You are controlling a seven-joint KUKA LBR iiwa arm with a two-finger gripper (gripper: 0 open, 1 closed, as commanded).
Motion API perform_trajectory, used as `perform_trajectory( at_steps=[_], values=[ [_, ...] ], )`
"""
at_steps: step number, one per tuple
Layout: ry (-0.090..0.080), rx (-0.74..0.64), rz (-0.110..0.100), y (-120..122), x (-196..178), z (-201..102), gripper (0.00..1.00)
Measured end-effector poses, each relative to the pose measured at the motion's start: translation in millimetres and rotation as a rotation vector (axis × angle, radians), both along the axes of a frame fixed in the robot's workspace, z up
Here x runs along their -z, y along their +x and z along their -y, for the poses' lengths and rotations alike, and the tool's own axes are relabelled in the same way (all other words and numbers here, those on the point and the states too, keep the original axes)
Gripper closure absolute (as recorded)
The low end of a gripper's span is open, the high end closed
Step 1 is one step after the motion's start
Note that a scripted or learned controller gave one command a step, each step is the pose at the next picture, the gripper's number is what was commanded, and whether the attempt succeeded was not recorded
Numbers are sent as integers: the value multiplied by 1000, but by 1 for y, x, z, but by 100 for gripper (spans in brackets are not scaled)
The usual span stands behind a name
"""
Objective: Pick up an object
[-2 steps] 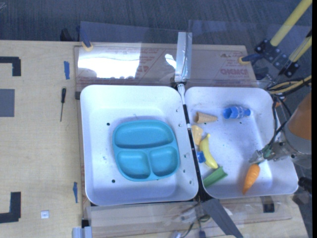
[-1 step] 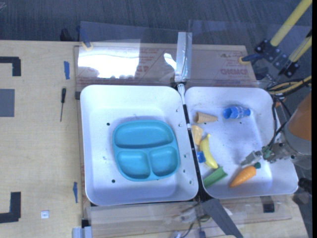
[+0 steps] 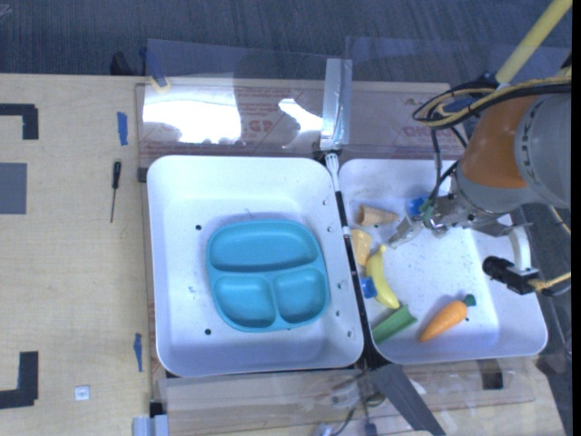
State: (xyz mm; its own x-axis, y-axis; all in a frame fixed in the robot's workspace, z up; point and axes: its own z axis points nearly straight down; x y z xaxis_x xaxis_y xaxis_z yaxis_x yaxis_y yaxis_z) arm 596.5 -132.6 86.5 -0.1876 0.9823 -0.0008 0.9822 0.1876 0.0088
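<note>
Two shallow white bins side by side on the wooden surface (image 3: 64,271).

Left bin (image 3: 172,189): holds one blue divided tray (image 3: 266,273), lying flat near the bin's middle, one long compartment toward the back, two smaller ones toward the front. Nothing visible inside the tray compartments.

Right bin (image 3: 517,330): holds several small toy-food items, mostly bunched along its left wall.
- yellow banana (image 3: 381,280), curved, lying near the divider between bins
- tan cone-shaped piece (image 3: 375,214) toward the back left
- small yellowish piece (image 3: 361,242) just beside the banana's upper end
- small blue piece (image 3: 368,288) touching or just beside the banana, against the left wall
- green block (image 3: 393,323) at the front, tilted
- orange carrot (image 3: 444,319) with green top, lying just right of the green block, apart from the rest

Gripper (image 3: 406,230) reaches in from the right over the right bin, grey arm with orange band (image 3: 495,148) behind it. Fingers point left toward the cone and banana cluster; too small and blurred, cannot tell if open or closed. Nothing clearly seen between them. A blue bit sits near the wrist at (image 3: 418,207), unclear what it is.

A screwdriver-like tool (image 3: 115,189) lies on the surface left of the bins.
</note>
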Motion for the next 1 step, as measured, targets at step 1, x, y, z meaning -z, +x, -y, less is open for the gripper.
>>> perform_trajectory(
  at_steps=[1],
  values=[
    [0,143,-4,-17,0,36,0]
  ],
)
